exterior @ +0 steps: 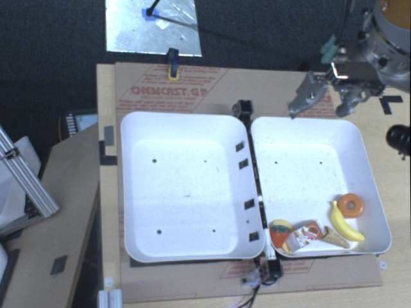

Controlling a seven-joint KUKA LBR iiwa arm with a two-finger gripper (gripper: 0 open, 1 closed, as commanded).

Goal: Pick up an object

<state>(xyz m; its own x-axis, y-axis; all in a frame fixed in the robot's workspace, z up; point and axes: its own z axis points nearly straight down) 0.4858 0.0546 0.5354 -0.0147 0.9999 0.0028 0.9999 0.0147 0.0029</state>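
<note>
My gripper (324, 103) hangs above the back rim of the right bin (302, 130), open, with nothing between its two fingers. Several small objects lie along the right bin's front edge: a yellow banana (345, 224), an orange doughnut-like ring (350, 204), a round orange and yellow fruit (280, 232), a red and white packet (304, 235) and a tan wedge (335, 239). All of them lie well in front of the gripper.
The left bin (138, 140) sits beside the right one, joined by a black clip strip (252, 172). A metal sheet (153, 17) lies at the back. A yellow clamp (173, 64) stands on the cardboard behind the left bin.
</note>
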